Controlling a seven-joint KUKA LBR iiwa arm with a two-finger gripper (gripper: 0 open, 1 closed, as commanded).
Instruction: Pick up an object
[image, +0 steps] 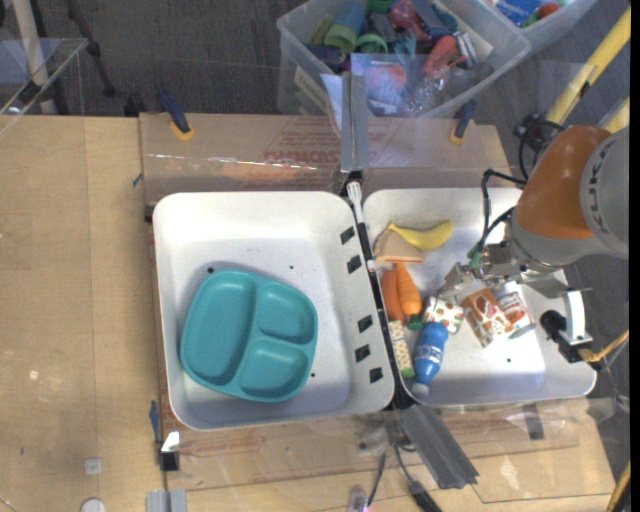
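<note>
In the right bin (520, 375) you see a yellow banana (422, 236) lying near the back wall, an orange carrot (404, 291) beside the divider, and a blue bottle (429, 352) with a white label tilted toward the front. A red-and-white carton (497, 313) lies flat just right of the bottle. In the left bin (200, 225) a teal divided plate (250, 337) rests flat.

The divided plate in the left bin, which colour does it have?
Teal; the divided plate shows clearly in the camera view.

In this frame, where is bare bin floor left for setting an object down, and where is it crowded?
Bare floor: left bin above and right of the teal tray; right bin's near-right corner. Crowded: by the divider, where banana, carrot, blue bottle and carton cluster under the gripper.
</note>
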